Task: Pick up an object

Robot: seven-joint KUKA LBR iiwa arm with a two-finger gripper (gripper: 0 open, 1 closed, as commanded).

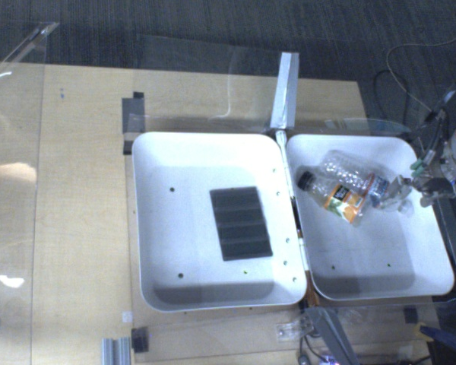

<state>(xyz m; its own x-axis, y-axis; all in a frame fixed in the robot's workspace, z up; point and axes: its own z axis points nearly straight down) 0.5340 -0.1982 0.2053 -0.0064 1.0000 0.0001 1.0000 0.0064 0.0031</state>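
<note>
Nearest the lens along the bottom edge sat a tangle of cables and metal brackets (327,344), just below the seam where the two bins met. Landmark for everything that follows: the clear plastic bottle (342,185), lying on its side in the right bin (380,268).

At the bottle's base end, toward the bin's right wall, hung the tool (405,189), reaching in from the right on the grey arm. Its metal parts looked to be touching or almost touching the bottle's bottom, but whether the fingers were apart, together or clamped on the bottle could not be told at this sharpness. Nothing confirmed a hold.

The bottle pointed its dark cap (305,179) toward the divider between the bins, with an orange-and-dark label (343,198) wrapped round its middle. It appeared empty and crumpled, so I judged it very light, thin-walled and springy, smooth enough to skid or roll away under a sideways nudge. The ribbed, labelled waist seemed the best place to pinch, across the short axis; the rounded base would likely squirt out.

Left of the bottle, beyond the divider, the left bin (159,204) held a dark ridged rectangular pad (241,223) lying flat near its centre. Both bins rested on the pale wooden table (68,204).
</note>
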